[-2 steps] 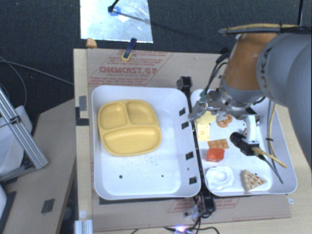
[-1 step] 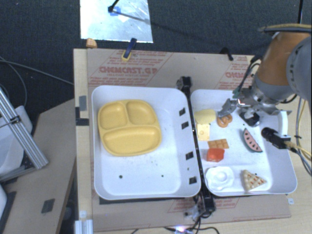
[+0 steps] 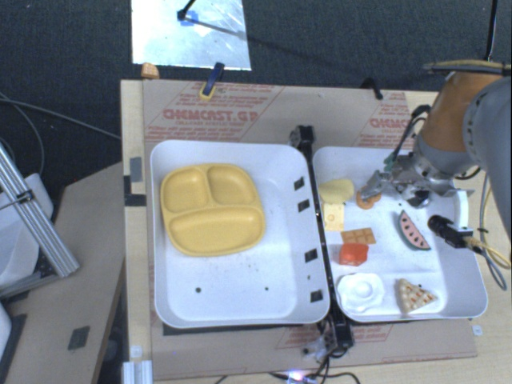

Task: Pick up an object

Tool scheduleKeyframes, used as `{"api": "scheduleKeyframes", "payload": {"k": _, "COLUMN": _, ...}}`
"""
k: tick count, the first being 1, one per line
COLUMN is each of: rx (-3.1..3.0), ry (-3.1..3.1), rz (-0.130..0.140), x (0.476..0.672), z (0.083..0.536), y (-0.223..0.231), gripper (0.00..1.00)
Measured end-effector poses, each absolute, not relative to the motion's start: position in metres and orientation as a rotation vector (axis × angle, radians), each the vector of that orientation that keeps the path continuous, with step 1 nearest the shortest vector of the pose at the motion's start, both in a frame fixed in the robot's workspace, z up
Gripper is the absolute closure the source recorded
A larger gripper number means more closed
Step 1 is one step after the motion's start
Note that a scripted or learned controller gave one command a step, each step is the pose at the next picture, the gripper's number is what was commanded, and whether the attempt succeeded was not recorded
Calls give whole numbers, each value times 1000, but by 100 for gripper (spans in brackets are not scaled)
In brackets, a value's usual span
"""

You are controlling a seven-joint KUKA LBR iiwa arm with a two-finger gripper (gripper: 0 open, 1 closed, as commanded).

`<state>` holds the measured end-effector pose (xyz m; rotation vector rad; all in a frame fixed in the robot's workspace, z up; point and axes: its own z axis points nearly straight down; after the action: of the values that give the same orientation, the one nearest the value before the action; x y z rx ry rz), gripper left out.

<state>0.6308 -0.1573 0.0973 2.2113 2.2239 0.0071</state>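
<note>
The gripper sits low in the right bin — jaws closed on a small orange piece. A yellow tray lies in the left bin.

The arm is cut off by the right edge.

Around the yellow tray in the left bin open floor is left, while the right bin is crowded by food pieces.
</note>
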Motion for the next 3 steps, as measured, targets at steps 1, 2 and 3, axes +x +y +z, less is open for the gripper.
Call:
{"api": "scheduleKeyframes", "payload": {"k": 1, "rx": 2245, "ry": 2259, "rz": 2, "x": 652, "z": 94, "y": -180, "gripper": 0}}
{"api": "scheduleKeyframes", "payload": {"k": 2, "rx": 2210, "ry": 2236, "rz": 44, "x": 573, "z": 91, "y": -193, "gripper": 0}}
{"api": "scheduleKeyframes", "payload": {"k": 3, "rx": 2213, "ry": 2233, "rz": 12, "x": 586, "z": 88, "y": -184, "gripper": 0}}
